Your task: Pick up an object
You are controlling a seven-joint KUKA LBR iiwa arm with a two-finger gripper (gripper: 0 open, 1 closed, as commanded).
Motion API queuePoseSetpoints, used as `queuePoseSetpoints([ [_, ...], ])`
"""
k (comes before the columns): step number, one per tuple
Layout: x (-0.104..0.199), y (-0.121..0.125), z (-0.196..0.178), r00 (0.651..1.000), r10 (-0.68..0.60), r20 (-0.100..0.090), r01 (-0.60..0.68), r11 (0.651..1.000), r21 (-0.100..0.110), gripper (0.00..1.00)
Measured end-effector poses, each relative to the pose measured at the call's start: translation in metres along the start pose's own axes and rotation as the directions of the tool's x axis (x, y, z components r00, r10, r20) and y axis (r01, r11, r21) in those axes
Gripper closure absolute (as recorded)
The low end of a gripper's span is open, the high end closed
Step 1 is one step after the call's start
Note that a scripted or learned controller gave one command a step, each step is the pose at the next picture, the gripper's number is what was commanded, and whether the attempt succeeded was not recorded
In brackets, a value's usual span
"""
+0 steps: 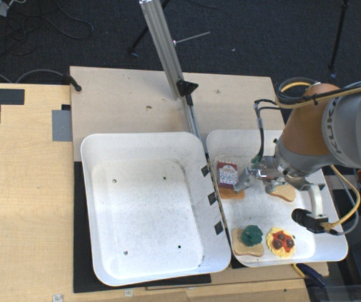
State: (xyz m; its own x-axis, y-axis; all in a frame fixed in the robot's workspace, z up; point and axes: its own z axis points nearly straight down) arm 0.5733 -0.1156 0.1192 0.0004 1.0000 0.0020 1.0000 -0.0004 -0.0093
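My gripper hangs low over the right bin, its tip just right of a small red packet. The packet lies on an orange-tan slab by the bin's left wall. A tan bread-like slice sits right under the wrist, partly covered by it. Near the bin's front edge lie a green lump on a tan slice and a yellow round piece with red spots. Nothing shows between the gripper's tips.
The larger left bin stands beside the right one, with black clips along the shared wall. A slanted metal rail rises behind the bins. A black cable part of the arm hangs over the right bin.
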Motion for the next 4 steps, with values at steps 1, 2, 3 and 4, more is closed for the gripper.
queuePoseSetpoints([
  [1, 0.0, 0.002, 0.026, 1.0, 0.001, 0.002, -0.001, 1.0, -0.013, 0.0],
  [2, -0.001, 0.002, 0.015, 1.0, 0.009, 0.001, -0.009, 1.0, -0.012, 1.0],
  [3, 0.004, 0.005, -0.046, 1.0, -0.001, 0.002, 0.001, 1.0, -0.012, 1.0],
  [4, 0.013, 0.006, -0.099, 1.0, -0.002, 0.002, 0.002, 1.0, -0.013, 1.0],
])
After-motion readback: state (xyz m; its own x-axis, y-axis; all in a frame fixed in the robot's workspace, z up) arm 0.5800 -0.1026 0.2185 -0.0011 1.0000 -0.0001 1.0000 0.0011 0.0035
